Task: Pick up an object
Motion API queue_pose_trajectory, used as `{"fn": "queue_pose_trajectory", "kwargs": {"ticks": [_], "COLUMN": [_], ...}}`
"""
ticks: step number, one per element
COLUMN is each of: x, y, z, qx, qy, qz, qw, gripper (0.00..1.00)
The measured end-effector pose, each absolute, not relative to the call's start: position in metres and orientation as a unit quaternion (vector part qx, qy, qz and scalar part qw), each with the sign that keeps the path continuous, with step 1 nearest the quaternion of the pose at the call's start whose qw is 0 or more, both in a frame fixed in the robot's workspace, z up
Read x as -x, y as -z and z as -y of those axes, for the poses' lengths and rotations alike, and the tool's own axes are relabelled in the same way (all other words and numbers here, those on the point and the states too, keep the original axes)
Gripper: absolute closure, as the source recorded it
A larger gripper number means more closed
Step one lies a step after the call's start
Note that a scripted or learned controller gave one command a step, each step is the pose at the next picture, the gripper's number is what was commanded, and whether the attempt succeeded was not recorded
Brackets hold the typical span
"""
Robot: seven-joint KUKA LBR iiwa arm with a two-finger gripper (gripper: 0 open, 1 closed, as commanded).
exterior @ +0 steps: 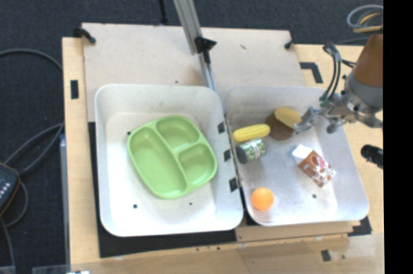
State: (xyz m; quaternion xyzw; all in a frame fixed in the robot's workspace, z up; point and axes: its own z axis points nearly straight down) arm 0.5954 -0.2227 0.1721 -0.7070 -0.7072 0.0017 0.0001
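Observation:
The right bin [287, 173] holds a yellow corn-like piece [250, 133], a brown and yellow rounded item [284, 122], a small green can [251, 150], an orange ball [262, 199] and a red and white carton [313, 165]. My gripper [321, 122] hangs over the bin's far right part, open, its fingers spread wide apart. Its left finger [305, 120] is close beside the brown and yellow item. No object sits between the fingers. The carton lies just in front of the gripper.
A green divided plate [171, 155] lies in the left bin [106, 105]. A slanted metal pole [184, 2] rises from behind the wall between the bins. Cables [361, 15] loop near the arm at the right edge.

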Motion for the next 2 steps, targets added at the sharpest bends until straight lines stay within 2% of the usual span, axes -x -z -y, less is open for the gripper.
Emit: {"fn": "queue_pose_trajectory", "kwargs": {"ticks": [2], "x": [-0.593], "y": [-0.100], "z": [0.224], "qx": [0.707], "qy": [-0.0014], "qz": [0.707], "qw": [0.000], "gripper": [0.00]}}
